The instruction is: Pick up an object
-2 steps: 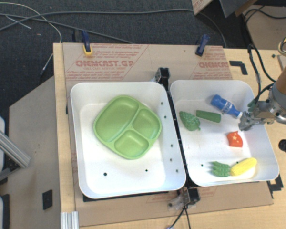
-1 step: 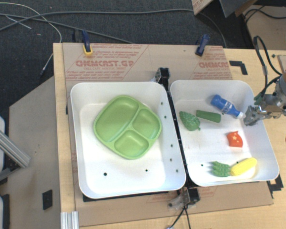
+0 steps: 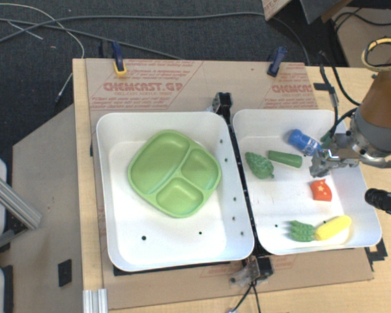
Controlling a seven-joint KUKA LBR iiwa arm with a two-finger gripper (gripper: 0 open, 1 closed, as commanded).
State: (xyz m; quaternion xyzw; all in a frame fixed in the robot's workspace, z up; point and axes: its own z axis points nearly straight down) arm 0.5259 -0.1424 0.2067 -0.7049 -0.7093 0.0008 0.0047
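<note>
On the worktop (image 3: 182, 77) two shallow white bins sit side by side, clamped where their rims meet. The left bin (image 3: 117, 240) carries a green divided plate (image 3: 174, 173), lying flat and turned at an angle. The right bin (image 3: 274, 233) holds the small things: a blue object (image 3: 300, 139) near the far right, a green cylinder (image 3: 285, 158) lying on its side just left of it, a knobbly green piece (image 3: 260, 165) close beside the cylinder toward the divider, a red-orange piece (image 3: 321, 190) near the right wall, and along the near edge a yellow piece (image 3: 333, 227) touching a leafy green piece (image 3: 302, 231). The arm comes in over the right rim, and its gripper (image 3: 320, 165) hangs low inside the right bin, between the blue object and the red-orange piece, with the blue object just beside it on the far side and the red-orange piece just beneath it in the view. The jaws are too small and dark against the bin to make out, so whether they stand open or closed cannot be told, and nothing can be seen gripped between them. The green cylinder lies near on the left, apart from the gripper. Black cables (image 3: 332, 90) trail over the far right corner of the bin behind the arm.
</note>
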